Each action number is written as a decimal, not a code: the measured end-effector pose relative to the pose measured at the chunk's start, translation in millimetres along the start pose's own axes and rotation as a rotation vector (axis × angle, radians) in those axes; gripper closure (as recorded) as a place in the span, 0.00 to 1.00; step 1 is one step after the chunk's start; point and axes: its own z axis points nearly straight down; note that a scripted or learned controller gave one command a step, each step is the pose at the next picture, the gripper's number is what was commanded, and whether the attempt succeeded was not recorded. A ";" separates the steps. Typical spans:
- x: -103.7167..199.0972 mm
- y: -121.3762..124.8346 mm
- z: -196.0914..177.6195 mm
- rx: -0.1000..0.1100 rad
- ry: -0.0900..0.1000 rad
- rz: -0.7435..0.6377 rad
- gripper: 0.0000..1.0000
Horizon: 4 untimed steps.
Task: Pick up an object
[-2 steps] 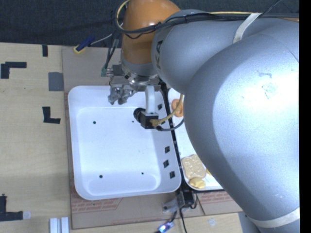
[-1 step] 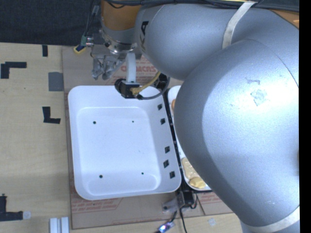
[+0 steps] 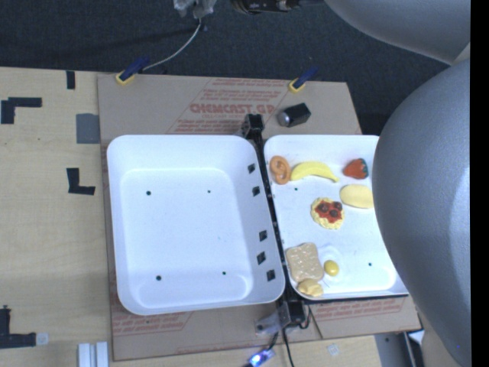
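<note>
Bins side by side on a brown cardboard sheet (image 3: pixel 229 105) laid over the tabletop (image 3: pixel 46 205). Left bin (image 3: pixel 183 297) white, shallow, with a few small dark dots on its floor. Right bin (image 3: pixel 359 281) holds all the toy food. Along its far edge, left to right: a small brown doughnut (image 3: pixel 280 169) close to the divide between the bins, a yellow banana (image 3: pixel 313 172) just beside it, then a red strawberry (image 3: pixel 355 168). Below the strawberry, a pale yellow lemon-like piece (image 3: pixel 357 196), partly cut off by the arm. Near the middle, a small tart (image 3: pixel 328 212) with red and dark topping on a yellow base. Toward the near edge, a tan waffle-textured cracker (image 3: pixel 303 260), a small round yellow piece (image 3: pixel 331 267) just to its right, and a pale yellow lump (image 3: pixel 309 287) touching the near wall. Grey arm (image 3: pixel 435 205) bulks large across the right side, blurred and close to the camera, covering the right bin's outer edge. Jaws cannot be made out, so whether they are open or closed cannot be told. Black clips (image 3: pixel 256 125) sit where the two bins meet, and a small dark object (image 3: pixel 293 115) lies on the cardboard just beyond the right bin. Blue and yellow clamps (image 3: pixel 131 70) pin the cardboard's far corners.
</note>
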 end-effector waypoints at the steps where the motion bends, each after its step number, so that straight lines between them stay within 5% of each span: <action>1: -1.9 -3.7 185.4 0.032 -0.011 0.004 1.00; 2: -2.4 -6.5 307.6 0.029 -0.010 0.003 1.00; 3: -2.3 -8.1 348.9 0.023 -0.008 0.003 1.00; 4: -0.6 -0.7 108.0 0.006 -0.001 0.002 1.00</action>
